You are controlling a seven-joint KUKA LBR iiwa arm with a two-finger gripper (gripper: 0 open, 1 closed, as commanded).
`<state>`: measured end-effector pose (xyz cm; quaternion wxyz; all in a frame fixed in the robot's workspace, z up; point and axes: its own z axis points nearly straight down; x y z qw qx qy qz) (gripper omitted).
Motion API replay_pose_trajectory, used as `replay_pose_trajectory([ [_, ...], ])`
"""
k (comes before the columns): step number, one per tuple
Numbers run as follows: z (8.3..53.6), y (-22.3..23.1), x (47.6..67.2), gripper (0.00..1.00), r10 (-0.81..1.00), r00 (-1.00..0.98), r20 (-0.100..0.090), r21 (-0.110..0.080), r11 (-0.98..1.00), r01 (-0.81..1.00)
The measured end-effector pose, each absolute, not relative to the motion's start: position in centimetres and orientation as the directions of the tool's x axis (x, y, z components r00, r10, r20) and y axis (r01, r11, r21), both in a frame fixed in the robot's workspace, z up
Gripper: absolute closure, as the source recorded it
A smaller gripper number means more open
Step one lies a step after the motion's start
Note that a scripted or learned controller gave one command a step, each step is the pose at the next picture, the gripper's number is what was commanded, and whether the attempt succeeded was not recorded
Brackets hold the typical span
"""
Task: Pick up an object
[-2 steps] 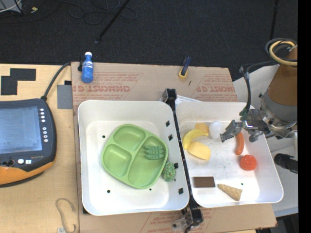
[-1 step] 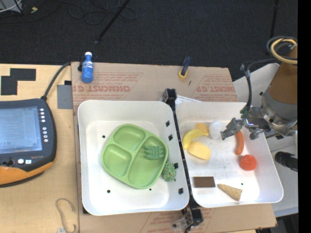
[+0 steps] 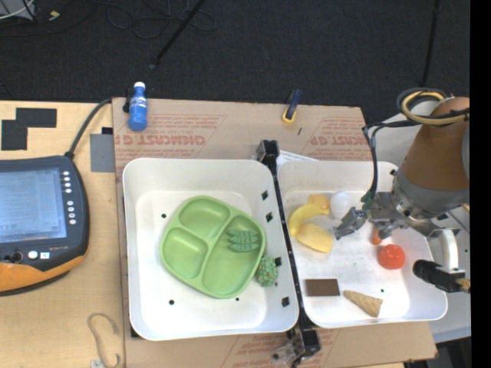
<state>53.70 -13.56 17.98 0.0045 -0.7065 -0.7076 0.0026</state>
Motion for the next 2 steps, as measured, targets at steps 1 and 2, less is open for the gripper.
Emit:
replay_pose_trajectory([
  [1, 13.6, -13.2, 53.8, 0.00, 1.000, -0.001, 0.003, -0.008, 0.001, 1.000],
  [2, 8.6, -13.0, 53.8, 0.00, 1.000, 0.000, 0.001, -0.004, 0.000, 1.000],
])
